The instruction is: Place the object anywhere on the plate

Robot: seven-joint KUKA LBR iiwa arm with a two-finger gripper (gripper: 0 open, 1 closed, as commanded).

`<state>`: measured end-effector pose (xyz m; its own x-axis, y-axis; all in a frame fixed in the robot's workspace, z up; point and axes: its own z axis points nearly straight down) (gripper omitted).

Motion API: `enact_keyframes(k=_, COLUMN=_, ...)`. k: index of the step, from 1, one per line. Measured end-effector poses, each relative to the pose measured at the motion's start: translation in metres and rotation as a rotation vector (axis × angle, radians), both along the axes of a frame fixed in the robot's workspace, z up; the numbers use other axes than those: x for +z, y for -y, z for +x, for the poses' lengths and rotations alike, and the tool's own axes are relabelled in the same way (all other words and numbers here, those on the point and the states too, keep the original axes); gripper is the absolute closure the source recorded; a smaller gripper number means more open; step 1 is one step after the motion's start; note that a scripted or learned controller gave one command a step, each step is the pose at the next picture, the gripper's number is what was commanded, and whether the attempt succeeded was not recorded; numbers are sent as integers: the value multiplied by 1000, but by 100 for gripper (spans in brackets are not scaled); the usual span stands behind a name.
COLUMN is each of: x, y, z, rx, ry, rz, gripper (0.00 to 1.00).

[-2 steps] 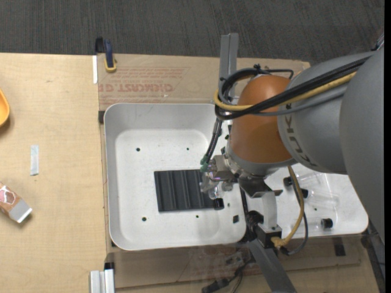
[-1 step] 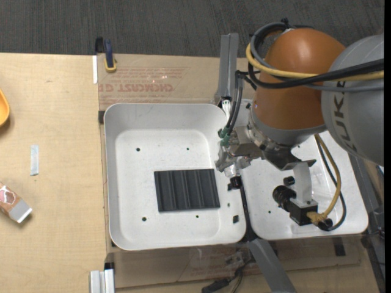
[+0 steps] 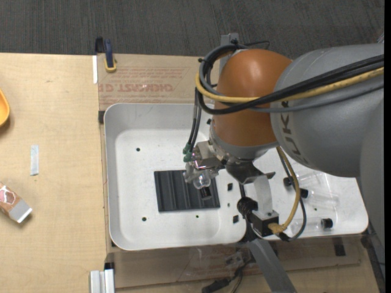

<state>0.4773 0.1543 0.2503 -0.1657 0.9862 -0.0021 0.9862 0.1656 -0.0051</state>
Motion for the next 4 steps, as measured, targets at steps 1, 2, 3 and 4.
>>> enact_keyframes(k=1, x=0, y=0, z=0, rx=-1, ry=0, rz=0, gripper=0)
enact_keyframes(k=2, x=8, y=2, z=1, rx=-3, ry=-3, rz=-2, gripper=100)
enact_keyframes(k=3, x=37, y=8, z=1, rx=19, ry=4, rz=1, gripper=100)
enact_keyframes(k=4, x=6, y=-18, z=3, rx=-63, ry=0, rz=-1, gripper=100)
